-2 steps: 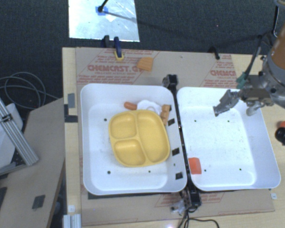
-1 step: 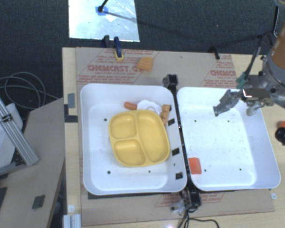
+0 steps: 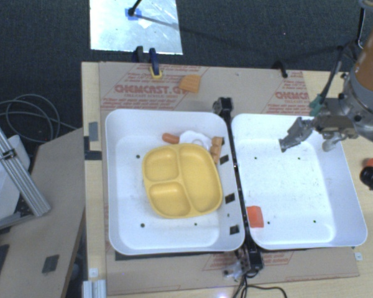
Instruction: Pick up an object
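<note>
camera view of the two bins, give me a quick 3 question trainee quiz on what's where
1. True or false: the yellow divided plate lies in the left bin.
2. Which thing lies in the right bin near its front left corner? A) orange block B) blue clamp C) white cup
3. Fill in: the gripper hangs above the ____ bin.

Key: 1 true; 2 A; 3 right
</note>
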Controlling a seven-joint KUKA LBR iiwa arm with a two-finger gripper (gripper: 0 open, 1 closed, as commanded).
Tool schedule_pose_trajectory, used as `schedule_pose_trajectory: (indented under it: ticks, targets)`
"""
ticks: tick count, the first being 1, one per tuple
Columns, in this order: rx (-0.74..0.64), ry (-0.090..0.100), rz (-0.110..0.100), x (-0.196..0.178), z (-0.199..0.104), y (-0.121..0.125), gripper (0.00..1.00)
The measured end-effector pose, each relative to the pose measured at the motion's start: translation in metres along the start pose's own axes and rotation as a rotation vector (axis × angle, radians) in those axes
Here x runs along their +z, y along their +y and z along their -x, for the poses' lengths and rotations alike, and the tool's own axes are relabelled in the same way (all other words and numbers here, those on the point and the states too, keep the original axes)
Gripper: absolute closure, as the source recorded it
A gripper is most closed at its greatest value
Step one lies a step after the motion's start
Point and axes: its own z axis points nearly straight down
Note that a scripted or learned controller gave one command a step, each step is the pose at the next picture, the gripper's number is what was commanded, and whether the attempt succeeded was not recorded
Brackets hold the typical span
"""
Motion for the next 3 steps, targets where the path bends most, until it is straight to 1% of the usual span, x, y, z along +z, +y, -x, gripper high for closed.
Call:
schedule_pose_trajectory:
  ticks: [3]
  targets:
    - [0.000, 0.000, 0.000, 0.0000, 0.0000, 0.0000, 0.00]
